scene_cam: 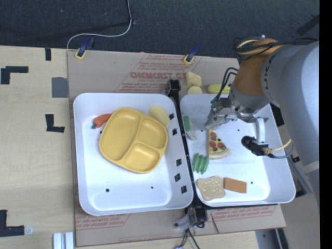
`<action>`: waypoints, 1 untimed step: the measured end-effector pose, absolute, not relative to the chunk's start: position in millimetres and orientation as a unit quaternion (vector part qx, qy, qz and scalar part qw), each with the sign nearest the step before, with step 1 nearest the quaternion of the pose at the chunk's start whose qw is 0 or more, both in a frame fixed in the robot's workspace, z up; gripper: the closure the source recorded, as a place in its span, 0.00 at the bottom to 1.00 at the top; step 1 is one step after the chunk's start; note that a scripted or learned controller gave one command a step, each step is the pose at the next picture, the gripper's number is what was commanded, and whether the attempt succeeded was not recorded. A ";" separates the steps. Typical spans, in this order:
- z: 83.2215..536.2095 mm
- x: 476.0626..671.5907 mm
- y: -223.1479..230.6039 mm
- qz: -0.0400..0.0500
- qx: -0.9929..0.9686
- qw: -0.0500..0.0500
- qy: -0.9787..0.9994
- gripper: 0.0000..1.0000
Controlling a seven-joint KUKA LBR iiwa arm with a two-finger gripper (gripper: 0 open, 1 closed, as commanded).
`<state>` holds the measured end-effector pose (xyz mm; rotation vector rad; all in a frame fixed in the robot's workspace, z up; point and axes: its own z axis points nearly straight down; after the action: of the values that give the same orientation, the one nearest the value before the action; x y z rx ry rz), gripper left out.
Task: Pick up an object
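Toast (210, 187) beside cheese (235, 185), below pizza (217, 144).

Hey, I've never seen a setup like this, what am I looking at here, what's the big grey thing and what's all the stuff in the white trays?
This is one picture from a camera fixed above a bench, looking down at a slant. The big grey thing with the orange band is a robot arm reaching in from the right. Its tool hangs over the right bin; I see nothing held in it. That bin has toy food: a pizza slice, a green vegetable, a slice of bread and an orange wedge. The left bin holds a yellow divided plate, with an orange piece and a pale yellow piece beside it.
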<state>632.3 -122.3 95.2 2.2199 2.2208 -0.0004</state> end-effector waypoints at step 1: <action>95.4 632.5 -122.1 0.000 0.707 0.001 0.707 0.00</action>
<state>632.5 -122.1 95.4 2.2192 2.2211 0.0005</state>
